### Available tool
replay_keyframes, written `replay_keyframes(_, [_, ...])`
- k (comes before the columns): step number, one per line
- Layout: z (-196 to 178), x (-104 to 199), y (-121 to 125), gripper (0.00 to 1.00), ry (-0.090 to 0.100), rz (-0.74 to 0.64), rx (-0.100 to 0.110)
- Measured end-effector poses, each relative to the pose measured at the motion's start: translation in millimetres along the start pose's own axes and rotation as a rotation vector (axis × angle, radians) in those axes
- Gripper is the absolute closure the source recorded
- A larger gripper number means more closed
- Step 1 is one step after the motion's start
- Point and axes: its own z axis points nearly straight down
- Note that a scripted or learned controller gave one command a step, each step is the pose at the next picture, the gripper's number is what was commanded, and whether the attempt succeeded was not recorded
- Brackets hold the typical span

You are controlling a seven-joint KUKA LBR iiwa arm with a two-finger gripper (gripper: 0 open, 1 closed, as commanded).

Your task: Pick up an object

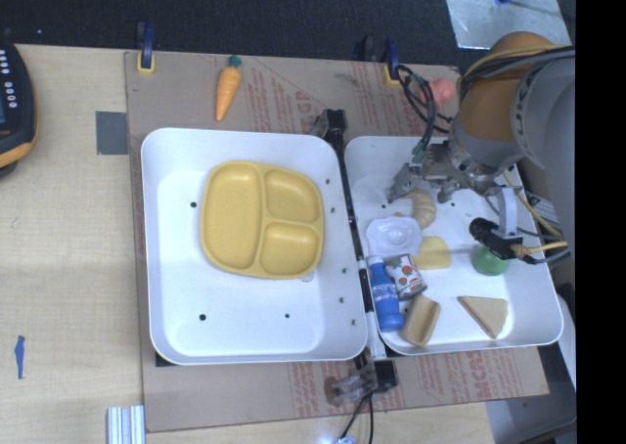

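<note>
- Left bin [176, 325]: holds a yellow divided plate [262, 218].
- Right bin [533, 330]: clutter of small items.
- Arm [514, 90]: over right bin's far end.
- Gripper [423, 185]: above a tan croissant-like piece [424, 207]; jaw state cannot be told.
- Blue bottle [384, 297]: along the bin's left wall.
- Bread wedge [485, 314]: near corner.
- Toy carrot [226, 88]: on bench, beyond bins.

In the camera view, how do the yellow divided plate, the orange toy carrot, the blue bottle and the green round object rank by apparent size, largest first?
1. Yellow divided plate, by far the largest.
2. Blue bottle and orange toy carrot: they look alike in size, so I do not rank them.
3. Green round object, the smallest, partly hidden by a black part.
</note>
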Motion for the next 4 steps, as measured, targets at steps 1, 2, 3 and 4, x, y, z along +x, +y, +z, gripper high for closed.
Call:
replay_keyframes(1, [-11,-2,1,1.00,-0.002,-0.001,-0.001])
replay_keyframes(2, [-106,59,21,1.00,0.001,-0.002,-0.012])
replay_keyframes(3, [-211,86,7,1.00,0.000,-0.001,-0.015])
replay_keyframes(4, [-137,122,1,1.00,0.000,-0.002,0.004])
